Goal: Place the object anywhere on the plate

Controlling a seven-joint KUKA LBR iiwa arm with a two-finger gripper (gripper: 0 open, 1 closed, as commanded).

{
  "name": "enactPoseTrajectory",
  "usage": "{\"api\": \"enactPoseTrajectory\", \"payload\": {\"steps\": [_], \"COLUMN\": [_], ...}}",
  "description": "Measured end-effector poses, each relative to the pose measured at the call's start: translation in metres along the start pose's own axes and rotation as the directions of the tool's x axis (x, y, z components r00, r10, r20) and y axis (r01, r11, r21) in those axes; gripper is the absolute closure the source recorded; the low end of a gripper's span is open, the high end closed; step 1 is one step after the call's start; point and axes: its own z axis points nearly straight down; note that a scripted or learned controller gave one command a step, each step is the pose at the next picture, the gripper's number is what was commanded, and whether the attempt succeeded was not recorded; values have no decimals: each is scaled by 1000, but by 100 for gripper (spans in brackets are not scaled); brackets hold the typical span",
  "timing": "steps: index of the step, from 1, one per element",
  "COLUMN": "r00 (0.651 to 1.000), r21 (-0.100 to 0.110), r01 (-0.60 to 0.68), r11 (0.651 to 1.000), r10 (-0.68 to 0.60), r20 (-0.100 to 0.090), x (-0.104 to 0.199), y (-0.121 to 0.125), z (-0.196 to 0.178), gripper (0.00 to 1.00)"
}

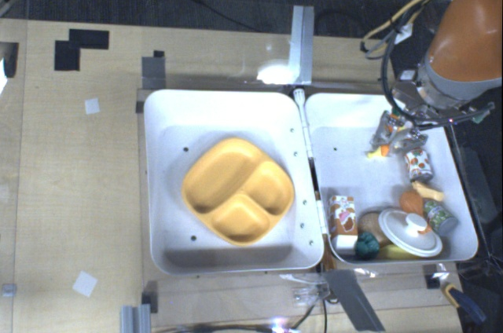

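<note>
Hovering over the right bin (456, 166): gripper (391, 137), finger spread unclear; a small orange-yellow piece (378, 152) at its tips, grip not confirmable. Left bin (161, 166): yellow divided plate (238, 188), centred. Right bin's near end: carton (343, 214), white lid (409, 231), green ball (367, 246), can (418, 164).

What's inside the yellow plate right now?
Nothing lies in the yellow plate; its three hollows look bare. It sits alone in the left bin. The toys lie in the right bin, where the hand hangs.
</note>
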Motion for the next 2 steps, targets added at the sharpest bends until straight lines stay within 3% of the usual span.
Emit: {"api": "enactPoseTrajectory", "payload": {"steps": [1, 2], "r00": [998, 967], "r21": [-5, -4], "r01": [59, 253], "r11": [998, 967], "r10": [-59, -253], "r20": [4, 2], "x": [-111, -116], "y": [13, 94], "z": [25, 21], "gripper": [100, 100]}}
